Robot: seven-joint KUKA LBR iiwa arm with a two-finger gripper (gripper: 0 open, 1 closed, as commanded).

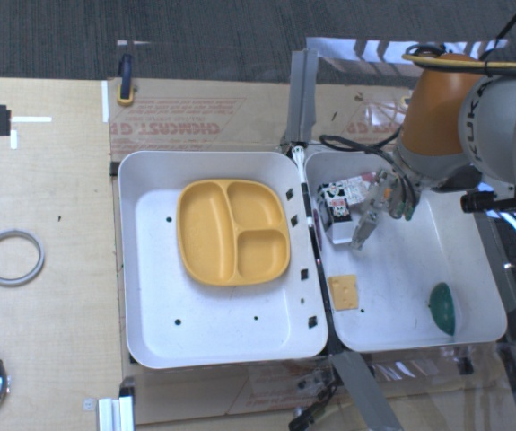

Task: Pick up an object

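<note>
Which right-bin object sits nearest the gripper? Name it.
The small black-and-white box, by the bin's left wall, right beside the gripper. The tan square lies farther toward the front, and the green object sits in the far front corner.

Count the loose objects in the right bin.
3: a printed box at the upper left by the gripper, a tan cracker at the lower left, a green object lower right. The arm may hide more.

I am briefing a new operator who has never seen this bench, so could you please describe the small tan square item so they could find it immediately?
Start at the right-hand white bin, the one the arm reaches into. Look to its near left corner, beside the divider between the bins: the tan square cracker-like piece lies flat there. It is the bin's only flat, square, tan object; the dark green item is rounded, and the small box sits further back.
</note>
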